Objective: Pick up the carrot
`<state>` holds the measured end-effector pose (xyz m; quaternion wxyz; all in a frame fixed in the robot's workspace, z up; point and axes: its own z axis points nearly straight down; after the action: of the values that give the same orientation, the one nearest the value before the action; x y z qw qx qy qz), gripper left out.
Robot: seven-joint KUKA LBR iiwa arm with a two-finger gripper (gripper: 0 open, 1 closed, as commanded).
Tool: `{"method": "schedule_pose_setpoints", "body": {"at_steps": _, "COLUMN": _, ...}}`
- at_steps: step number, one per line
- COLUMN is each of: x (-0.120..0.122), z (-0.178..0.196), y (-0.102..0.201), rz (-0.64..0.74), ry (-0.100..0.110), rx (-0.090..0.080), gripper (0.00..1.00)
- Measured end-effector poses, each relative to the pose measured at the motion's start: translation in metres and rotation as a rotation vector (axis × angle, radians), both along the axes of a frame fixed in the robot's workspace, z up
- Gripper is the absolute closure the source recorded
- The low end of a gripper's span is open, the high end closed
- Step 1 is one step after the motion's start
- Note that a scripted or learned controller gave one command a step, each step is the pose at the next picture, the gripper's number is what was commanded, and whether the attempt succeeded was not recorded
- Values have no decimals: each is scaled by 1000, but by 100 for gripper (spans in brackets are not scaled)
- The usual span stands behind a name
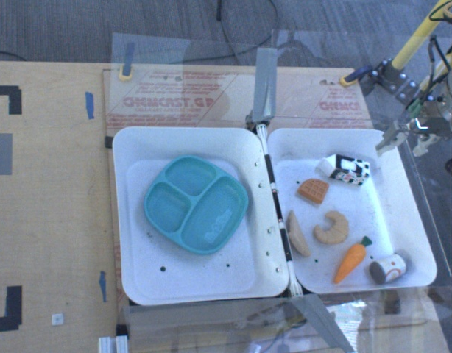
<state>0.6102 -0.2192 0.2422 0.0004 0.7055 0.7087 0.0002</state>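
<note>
Carrot (350,262) lies near right bin's (414,197) front rim

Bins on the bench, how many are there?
2: the left bin holds a teal plate; the right bin holds the carrot and other toy food.

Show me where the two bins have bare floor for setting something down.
Left bin: a bare strip along the near wall, below the teal plate. Right bin: bare floor right of the croissant, below the milk carton. Crowded at the near right corner, where the carrot lies beside a small roll.
</note>
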Motion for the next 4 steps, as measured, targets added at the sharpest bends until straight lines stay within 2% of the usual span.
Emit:
{"method": "schedule_pose_setpoints", "body": {"at_steps": 1, "x": -44, "z": -52, "y": 68, "rz": -34, "ry": 1, "rx": 0, "gripper": 0}}
{"method": "schedule_pose_setpoints", "body": {"at_steps": 2, "x": -96, "z": -77, "y": 63, "rz": -34, "ry": 2, "rx": 1, "gripper": 0}}
{"method": "schedule_pose_setpoints", "body": {"at_steps": 3, "x": -121, "z": -144, "y": 73, "rz": 101, "ry": -28, "rx": -1, "gripper": 0}}
{"method": "schedule_pose_setpoints", "body": {"at_steps": 4, "x": -119, "z": -143, "y": 27, "rz": 325, "ry": -35, "rx": -13, "gripper": 0}}
